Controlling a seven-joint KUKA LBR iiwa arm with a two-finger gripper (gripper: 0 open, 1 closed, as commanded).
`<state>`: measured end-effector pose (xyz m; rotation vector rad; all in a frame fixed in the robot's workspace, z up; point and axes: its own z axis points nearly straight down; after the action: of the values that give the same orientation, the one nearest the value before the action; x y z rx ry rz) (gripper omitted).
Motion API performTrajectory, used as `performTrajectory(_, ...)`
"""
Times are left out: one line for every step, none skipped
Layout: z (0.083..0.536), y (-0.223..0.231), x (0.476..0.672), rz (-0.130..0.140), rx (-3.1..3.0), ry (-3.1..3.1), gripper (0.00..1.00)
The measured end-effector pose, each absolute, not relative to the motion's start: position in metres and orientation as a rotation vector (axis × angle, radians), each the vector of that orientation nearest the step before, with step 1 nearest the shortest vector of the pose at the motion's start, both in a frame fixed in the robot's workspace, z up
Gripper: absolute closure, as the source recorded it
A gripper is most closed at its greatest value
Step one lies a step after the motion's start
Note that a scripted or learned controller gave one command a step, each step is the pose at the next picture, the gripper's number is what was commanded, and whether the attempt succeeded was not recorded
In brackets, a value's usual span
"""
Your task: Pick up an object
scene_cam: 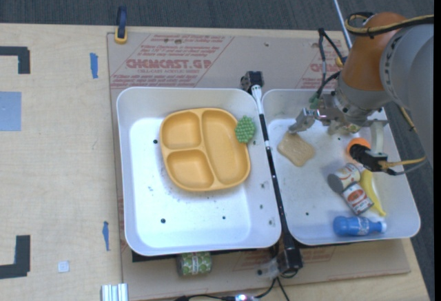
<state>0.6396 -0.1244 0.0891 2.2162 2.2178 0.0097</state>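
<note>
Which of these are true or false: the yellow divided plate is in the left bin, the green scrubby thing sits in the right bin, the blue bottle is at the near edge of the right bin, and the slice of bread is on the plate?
1. The yellow divided plate is in the left bin. True.
2. The green scrubby ball sits in the right bin. False: it is in the left bin, by the plate's right edge.
3. The blue bottle lies at the near edge of the right bin. True.
4. The slice of bread is on the plate. False: it lies on the right bin's floor, just below the gripper.
</note>
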Motion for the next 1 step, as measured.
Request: performTrajectory(0.0891,-0.0969,0.6332,0.007,2.217,2.217,0.0)
